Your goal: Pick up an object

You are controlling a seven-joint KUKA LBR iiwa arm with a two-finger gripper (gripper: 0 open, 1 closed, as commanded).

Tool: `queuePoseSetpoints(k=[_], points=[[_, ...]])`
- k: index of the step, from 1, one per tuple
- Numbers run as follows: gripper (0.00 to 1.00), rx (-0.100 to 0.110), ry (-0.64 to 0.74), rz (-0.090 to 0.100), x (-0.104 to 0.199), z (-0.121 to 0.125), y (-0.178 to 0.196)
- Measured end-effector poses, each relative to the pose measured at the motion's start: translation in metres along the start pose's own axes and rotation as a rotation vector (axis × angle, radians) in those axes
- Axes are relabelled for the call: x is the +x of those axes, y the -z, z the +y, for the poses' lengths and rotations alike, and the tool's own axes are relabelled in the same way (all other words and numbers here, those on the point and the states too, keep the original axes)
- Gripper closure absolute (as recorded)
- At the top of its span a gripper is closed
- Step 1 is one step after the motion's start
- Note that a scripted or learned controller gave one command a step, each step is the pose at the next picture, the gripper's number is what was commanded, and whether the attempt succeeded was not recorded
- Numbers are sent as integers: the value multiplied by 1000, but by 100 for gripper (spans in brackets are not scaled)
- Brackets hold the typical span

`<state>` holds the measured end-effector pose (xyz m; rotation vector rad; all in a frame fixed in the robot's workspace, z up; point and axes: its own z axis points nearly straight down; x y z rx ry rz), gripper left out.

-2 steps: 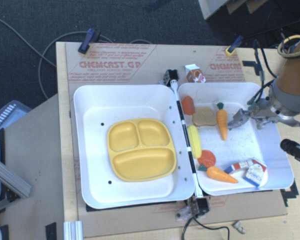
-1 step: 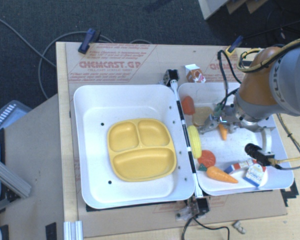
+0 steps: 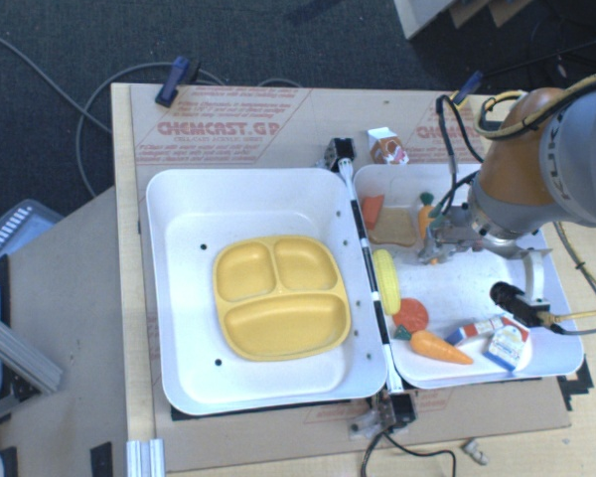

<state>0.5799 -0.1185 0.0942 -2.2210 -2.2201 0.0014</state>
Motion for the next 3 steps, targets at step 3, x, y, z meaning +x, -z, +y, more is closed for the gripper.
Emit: queuePoseSetpoints(k=[3], points=[[100, -4, 2, -1, 94, 49, 91]])
